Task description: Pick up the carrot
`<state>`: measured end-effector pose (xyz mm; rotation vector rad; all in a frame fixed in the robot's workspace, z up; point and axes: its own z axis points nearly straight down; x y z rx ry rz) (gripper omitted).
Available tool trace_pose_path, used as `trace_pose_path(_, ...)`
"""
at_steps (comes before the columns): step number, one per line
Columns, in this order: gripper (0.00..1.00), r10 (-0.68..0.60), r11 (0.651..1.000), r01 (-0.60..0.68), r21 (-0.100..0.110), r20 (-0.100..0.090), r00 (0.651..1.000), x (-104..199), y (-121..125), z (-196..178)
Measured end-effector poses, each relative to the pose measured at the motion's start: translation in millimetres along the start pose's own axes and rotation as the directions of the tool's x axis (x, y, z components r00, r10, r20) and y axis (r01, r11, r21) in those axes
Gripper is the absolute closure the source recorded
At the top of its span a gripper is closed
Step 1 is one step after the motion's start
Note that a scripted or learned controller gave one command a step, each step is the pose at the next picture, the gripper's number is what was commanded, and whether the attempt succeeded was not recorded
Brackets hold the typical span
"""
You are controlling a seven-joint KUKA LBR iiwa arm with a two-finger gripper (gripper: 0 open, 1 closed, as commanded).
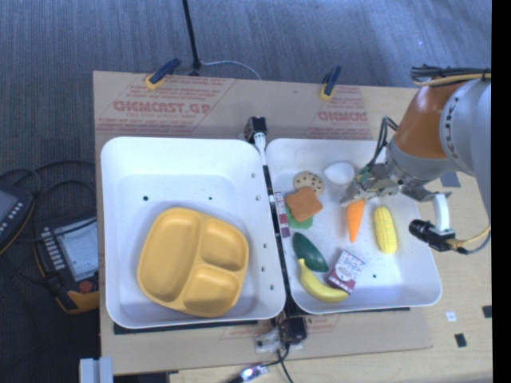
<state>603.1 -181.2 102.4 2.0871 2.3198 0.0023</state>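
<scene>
A yellow tray (193, 259) lies in the left bin (120, 158). In the right bin (427, 290), a cookie (307, 182), sandwich (303, 205) and banana (322, 285) lie left of the carrot (354, 219), which points lengthwise with its top toward the gripper (369, 183); corn (385, 228) lies just beside it on the right. Whether the gripper is apart or together, I cannot tell. A good grasp likely calls for descending over the carrot's thick middle, straddling its width and staying clear of the corn.

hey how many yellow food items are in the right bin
2: the corn cob beside the carrot, and the banana at the bin's near edge.
</scene>
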Motion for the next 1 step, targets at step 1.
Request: trace_pose_path(1, 1.00, -0.010, 1.000, 0.010, 0.006, -0.011, 1.000, 43.2, -20.1, -113.5)
